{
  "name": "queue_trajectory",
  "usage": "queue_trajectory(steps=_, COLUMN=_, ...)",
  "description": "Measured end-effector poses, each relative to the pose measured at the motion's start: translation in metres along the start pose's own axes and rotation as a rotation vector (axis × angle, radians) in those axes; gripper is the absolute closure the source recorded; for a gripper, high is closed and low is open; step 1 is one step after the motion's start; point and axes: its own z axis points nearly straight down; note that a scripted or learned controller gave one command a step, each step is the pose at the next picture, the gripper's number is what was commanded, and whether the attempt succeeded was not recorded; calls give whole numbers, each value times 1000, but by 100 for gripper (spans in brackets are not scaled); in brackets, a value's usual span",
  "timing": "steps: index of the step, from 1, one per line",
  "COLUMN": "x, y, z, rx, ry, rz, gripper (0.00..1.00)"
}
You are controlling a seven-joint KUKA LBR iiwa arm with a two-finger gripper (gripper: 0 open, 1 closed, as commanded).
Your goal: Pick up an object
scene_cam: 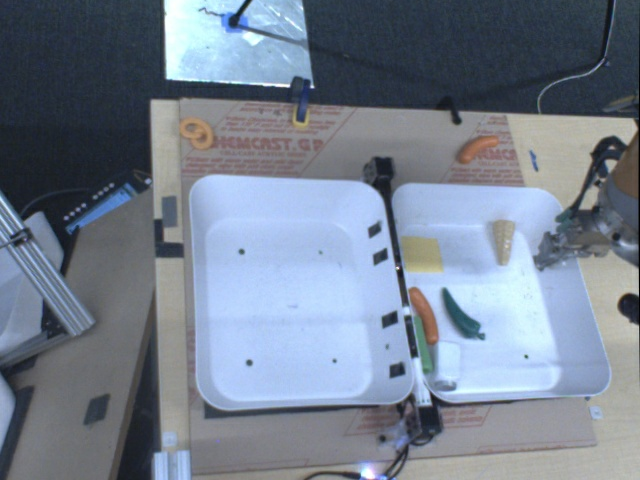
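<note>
The right bin point(560, 368) holds a yellow block point(421, 254), a tan cone point(502, 240), an orange sausage-shaped piece point(424, 315), a dark green pepper-like piece point(461, 313) and a white-green item point(443, 360) near the divider. My gripper point(552, 250) hangs at the bin's right rim, to the right of the cone and apart from it. Nothing shows between its fingers.
The left bin point(290, 288) lies beside the right one. On the cardboard outside the bins lie an orange sausage piece point(478, 149), an orange ring point(196, 132) and a blue-yellow clamp point(299, 103). A foil sheet point(235, 28) lies beyond the bench.
</note>
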Motion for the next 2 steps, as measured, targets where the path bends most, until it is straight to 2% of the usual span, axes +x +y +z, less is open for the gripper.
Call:
queue_trajectory(steps=1, x=31, y=-54, z=120, rx=8, ry=3, rz=5, gripper=100)
queue_trajectory(steps=2, x=128, y=16, z=9, rx=-9, ry=1, rz=-8, gripper=100)
